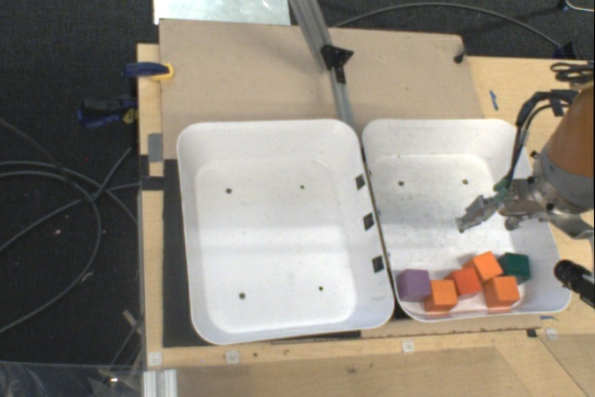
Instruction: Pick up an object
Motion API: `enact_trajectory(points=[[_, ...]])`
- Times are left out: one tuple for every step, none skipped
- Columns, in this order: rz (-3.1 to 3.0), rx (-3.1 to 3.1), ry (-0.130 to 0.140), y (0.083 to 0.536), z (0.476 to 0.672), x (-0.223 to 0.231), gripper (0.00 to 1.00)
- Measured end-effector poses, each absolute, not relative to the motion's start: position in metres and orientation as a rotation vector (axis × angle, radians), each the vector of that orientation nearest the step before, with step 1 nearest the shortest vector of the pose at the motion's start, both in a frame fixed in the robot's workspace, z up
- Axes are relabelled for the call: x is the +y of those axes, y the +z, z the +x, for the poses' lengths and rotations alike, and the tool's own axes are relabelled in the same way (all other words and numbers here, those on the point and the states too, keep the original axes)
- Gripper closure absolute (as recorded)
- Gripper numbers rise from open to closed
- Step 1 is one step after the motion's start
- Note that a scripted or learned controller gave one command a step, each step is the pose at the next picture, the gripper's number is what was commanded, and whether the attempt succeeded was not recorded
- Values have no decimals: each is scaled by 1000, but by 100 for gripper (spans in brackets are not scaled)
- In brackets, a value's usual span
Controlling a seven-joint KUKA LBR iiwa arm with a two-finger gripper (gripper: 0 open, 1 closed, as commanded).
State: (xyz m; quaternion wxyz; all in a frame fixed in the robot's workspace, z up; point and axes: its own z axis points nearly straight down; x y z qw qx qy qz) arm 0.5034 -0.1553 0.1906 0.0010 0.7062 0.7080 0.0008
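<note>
While the gripper point(471, 217) is held above the right bin point(437, 153), jaw state cannot be told; blocks point(462, 282) are clustered below it.

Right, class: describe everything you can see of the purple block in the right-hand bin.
The purple block is a small cube-like piece, matte and uniformly violet, looking like foam or painted wood. It rests flat on the floor of the right bin, in the near left corner, close to the bin's front rim. On its right an orange block sits against it or very nearly so. It is the leftmost of the cluster of blocks. The gripper hangs above and to its right, apart from it.
</note>
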Motion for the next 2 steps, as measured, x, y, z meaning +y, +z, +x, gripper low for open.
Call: enact_trajectory(points=[[2218, 2220, 2, 204, 493, -175, 0], [2203, 2227, 10, 276, 509, -137, 0]])
